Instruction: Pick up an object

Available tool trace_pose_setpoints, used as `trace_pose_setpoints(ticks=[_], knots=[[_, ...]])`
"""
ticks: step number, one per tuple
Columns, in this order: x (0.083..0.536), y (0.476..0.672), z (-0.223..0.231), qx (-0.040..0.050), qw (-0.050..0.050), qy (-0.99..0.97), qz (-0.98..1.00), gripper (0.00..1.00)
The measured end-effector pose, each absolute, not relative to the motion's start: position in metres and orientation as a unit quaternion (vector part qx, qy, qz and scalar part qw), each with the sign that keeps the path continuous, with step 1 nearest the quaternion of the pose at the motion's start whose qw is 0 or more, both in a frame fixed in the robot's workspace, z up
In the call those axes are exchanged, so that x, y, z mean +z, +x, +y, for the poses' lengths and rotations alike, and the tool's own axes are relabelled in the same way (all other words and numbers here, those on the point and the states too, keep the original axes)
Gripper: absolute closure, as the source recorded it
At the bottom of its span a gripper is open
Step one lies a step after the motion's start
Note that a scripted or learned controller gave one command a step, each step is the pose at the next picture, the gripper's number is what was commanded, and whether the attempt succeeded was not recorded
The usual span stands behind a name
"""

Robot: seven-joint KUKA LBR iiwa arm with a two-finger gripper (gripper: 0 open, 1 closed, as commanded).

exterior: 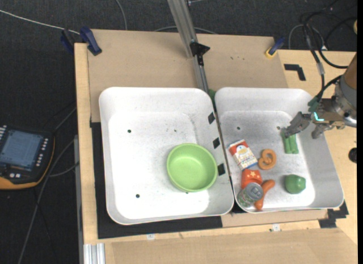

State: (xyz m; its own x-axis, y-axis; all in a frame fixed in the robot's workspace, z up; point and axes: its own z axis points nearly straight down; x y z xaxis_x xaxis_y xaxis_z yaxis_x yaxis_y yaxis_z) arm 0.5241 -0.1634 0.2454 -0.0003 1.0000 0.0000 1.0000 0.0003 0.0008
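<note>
In the right bin lie several small objects: a flat green block, an orange ring, a small white and red carton, a round green piece, a red-orange toy and a greyish round lid with an orange carrot-like piece beside it. My gripper hangs over the bin's right part, just above the green block's top end. It is open and nothing sits between its fingers. Its left finger is close to the block.
The left bin holds a light green bowl near its right wall. A metal pole slants in from the top to the gap between the bins. A handheld pendant lies off the bench at the left.
</note>
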Motion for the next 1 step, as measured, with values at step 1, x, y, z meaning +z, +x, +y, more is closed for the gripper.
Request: trace_pose_setpoints(ticks=[1], knots=[[0.2454,0.5241,-0.1634,0.0003,0.0,0.707,0.707,0.0]])
